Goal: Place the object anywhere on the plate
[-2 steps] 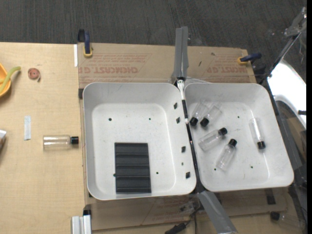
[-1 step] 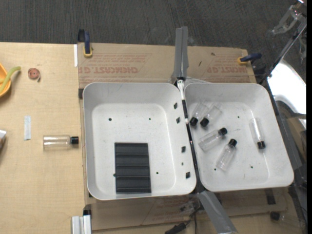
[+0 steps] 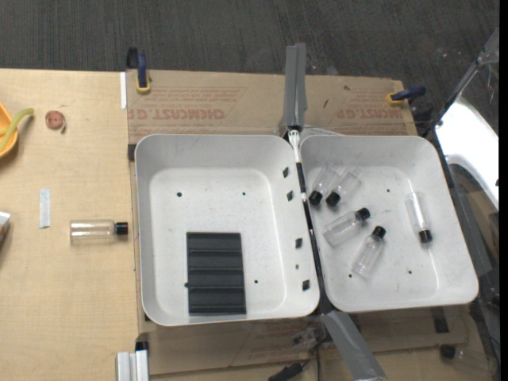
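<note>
On the bare bench at 9 o'clock from the bins lie items outside the work area: a yellow object at the frame edge, a small reddish disc, a pale strip and a stray clear vial on its side, cap pointing toward the left bin. None of these obstructs the task. The left bin serves as the receiving side. The dark ribbed plate lies flat on its floor at 6 o'clock, just beside the near wall, with open floor around it for a descent from above. The two bins touch along a shared rim. This rim stands between source and target, so any transfer probably has to lift over it. The right bin serves as the supply side. It holds five clear, black-capped vials, all lying down, and the task's object is judged to be one of them. Two paired vials lie close together at 10 o'clock, so a grasp there risks catching both. One centre vial and one lower vial lie near the centre, and an isolated vial lies at 3 o'clock, apart from the rest and likely the easiest pick. Being round, the vials may roll when nudged. The end effector's opening cannot be determined here.
</note>
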Robot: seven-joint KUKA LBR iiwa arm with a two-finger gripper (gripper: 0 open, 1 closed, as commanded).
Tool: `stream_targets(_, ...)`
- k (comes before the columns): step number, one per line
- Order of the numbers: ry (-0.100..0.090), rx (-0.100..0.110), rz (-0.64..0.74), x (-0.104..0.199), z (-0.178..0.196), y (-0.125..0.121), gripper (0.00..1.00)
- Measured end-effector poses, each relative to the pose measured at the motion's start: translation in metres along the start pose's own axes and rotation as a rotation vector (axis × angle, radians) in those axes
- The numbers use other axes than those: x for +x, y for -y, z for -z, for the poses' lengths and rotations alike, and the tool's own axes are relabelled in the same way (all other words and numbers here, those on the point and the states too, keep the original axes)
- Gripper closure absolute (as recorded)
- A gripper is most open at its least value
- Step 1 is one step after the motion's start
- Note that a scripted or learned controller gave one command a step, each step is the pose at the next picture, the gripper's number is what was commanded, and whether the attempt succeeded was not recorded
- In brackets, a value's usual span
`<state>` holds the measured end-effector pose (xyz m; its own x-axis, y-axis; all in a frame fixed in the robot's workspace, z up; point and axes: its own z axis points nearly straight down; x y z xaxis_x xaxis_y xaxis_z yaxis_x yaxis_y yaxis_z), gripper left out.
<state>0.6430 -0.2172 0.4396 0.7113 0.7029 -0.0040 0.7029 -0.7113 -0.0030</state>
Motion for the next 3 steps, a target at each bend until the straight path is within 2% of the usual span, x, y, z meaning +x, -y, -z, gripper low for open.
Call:
stream_targets(1,0.0,0.001,-0.158,0.041,0.0,0.025,0.0)
stream_targets(2,0.0,0.001,-0.406,-0.005,0.0,0.0,0.0)
stream_targets(3,0.0,0.001,-0.544,0.006,0.0,-0.002,0.0)
